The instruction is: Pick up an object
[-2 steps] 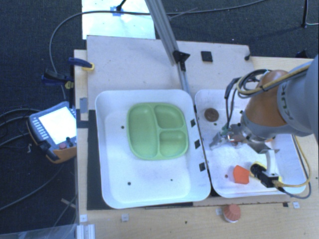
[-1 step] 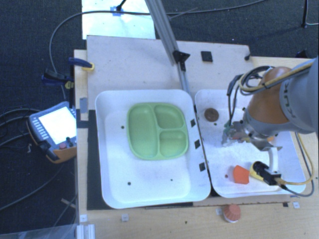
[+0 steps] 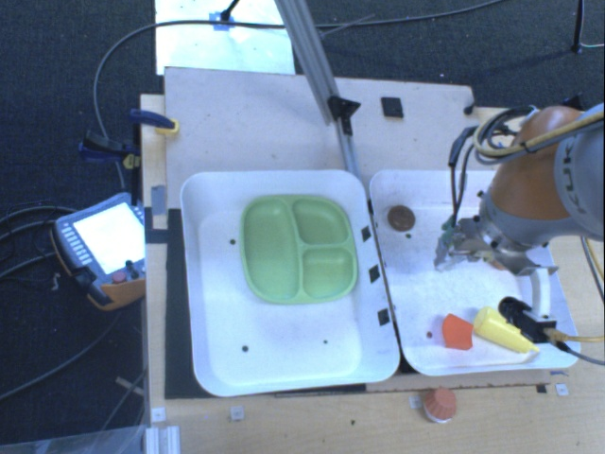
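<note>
Writing: none I can read anywhere. Candidate objects in right bin [image 3: 416,183]: orange block [image 3: 457,331] beside yellow cone-shaped piece [image 3: 501,329] at near edge, brown disc [image 3: 402,218] toward far left corner. Gripper [image 3: 452,252] over bin's middle, apart from all three; I cannot tell jaw state. Left bin [image 3: 213,282] holds green divided plate [image 3: 298,248].

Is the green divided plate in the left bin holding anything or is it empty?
Empty. The green divided plate lies flat in the left bin, and all three of its compartments show bare green.
</note>
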Tool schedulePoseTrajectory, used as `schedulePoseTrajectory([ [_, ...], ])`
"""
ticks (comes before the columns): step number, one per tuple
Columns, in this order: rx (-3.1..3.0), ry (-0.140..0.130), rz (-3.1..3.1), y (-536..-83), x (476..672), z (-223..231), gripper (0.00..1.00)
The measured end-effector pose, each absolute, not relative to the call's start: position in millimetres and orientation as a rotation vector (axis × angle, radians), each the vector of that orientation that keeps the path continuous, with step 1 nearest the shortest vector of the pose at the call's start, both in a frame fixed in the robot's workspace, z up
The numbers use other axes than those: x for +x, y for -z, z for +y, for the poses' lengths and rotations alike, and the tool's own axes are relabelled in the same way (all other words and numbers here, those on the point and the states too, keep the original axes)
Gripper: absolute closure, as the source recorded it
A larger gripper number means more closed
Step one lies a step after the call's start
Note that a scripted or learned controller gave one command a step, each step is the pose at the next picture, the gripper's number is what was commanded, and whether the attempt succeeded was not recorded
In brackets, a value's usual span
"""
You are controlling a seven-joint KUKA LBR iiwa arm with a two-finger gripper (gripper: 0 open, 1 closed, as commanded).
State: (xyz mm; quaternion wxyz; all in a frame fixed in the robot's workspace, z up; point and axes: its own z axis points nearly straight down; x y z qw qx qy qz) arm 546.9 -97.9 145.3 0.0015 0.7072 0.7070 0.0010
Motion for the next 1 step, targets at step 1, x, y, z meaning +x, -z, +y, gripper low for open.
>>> schedulePoseTrajectory([
  [1, 2.214, -0.006, 2.223, -190.9, 542.2, -96.2, 1.0],
])
